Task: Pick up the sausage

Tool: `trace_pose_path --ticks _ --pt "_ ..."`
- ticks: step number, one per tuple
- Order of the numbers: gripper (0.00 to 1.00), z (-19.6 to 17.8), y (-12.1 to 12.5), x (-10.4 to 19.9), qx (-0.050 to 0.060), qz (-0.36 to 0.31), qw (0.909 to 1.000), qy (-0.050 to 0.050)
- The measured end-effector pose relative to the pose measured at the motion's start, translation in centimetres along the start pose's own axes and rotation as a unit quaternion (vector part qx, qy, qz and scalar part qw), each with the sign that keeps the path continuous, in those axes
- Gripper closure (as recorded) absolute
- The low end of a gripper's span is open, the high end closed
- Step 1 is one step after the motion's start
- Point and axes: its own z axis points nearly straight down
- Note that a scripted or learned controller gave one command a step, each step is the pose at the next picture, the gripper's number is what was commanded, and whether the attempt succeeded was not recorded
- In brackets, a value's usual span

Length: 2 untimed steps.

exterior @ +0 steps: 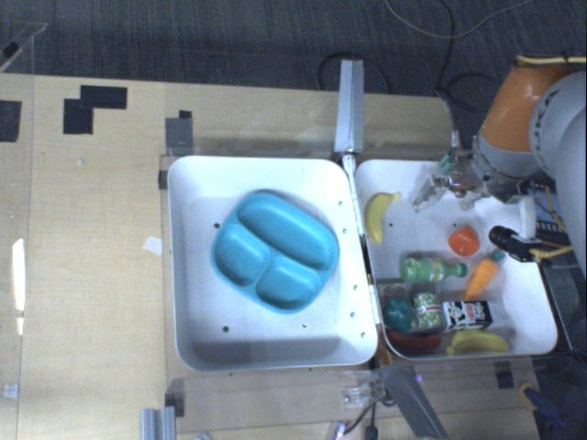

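I count two shallow white bins (pixel 183 246), one blue three-part plastic plate (pixel 275 250) and two yellow bananas (pixel 378 216). There's one orange carrot (pixel 481 279), one green bottle (pixel 431 269) and one red-orange tomato (pixel 464 241).

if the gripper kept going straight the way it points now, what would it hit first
The gripper points toward the view's left and downward. The banana by the right bin's left wall looks first in that line, though it might reach the bin floor before it; depth is unclear.
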Motion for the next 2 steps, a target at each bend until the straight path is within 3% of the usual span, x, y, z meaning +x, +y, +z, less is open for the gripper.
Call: trace_pose_path --ticks 1,2 --pt "0.0 1.6 -2.0 -4.4 0.0 0.087 0.9962 0.002" --pt "0.0 1.6 -8.6 -2.1 0.0 0.118 0.9931 0.0"
